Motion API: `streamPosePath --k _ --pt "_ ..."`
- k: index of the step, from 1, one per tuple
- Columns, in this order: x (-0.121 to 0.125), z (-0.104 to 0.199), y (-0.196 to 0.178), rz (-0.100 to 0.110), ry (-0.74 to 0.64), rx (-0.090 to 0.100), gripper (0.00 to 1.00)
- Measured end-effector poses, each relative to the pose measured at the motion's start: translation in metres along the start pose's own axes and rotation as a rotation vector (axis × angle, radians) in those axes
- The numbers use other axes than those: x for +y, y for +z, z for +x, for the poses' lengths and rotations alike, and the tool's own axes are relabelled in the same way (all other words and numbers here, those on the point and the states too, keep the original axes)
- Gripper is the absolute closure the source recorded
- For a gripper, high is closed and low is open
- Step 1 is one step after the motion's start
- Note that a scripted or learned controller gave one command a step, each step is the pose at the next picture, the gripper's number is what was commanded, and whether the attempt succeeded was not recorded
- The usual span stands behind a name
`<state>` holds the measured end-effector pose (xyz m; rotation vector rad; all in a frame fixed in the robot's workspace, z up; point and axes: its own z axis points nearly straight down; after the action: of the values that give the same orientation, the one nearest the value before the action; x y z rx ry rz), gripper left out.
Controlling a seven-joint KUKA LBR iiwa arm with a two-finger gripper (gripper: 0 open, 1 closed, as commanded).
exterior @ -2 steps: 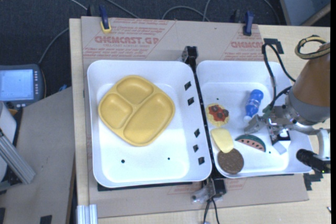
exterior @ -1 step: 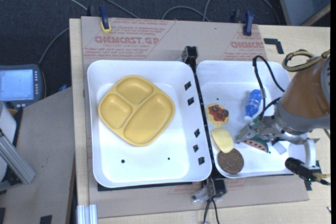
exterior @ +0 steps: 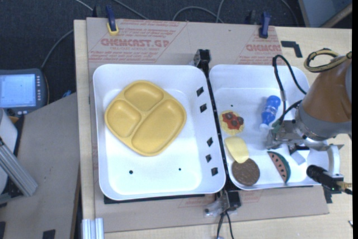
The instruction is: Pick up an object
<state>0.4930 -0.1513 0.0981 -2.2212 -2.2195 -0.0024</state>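
The right bin (exterior: 251,78) holds several small objects. A blue bottle (exterior: 271,109) lies near its middle, and a red and yellow pizza piece (exterior: 232,121) lies to its left. Below that sit a pale yellow piece (exterior: 237,149) and a round brown cookie (exterior: 245,172). A watermelon slice (exterior: 279,165) rests by the front rim. My gripper (exterior: 279,139) hangs low over the bin's right part, between the blue bottle and the watermelon slice. I see nothing held in it.
A yellow divided plate (exterior: 145,117) lies in the left bin (exterior: 112,176). The grey and orange arm (exterior: 330,103) covers the right bin's right side, with a black cable (exterior: 282,73) looping over it. Blue clamps (exterior: 112,19) stand at the bench's back edge.
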Motion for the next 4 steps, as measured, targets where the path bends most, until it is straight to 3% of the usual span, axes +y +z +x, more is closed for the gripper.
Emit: streamPosePath --k 2,3,4 --pt "-0.005 -0.009 -0.122 -0.008 -0.002 -0.004 1.00" --pt "-0.004 -0.009 -0.139 -0.004 -0.002 -0.003 1.00" --pt "-0.001 0.048 -0.147 -0.001 -0.008 0.001 1.00"
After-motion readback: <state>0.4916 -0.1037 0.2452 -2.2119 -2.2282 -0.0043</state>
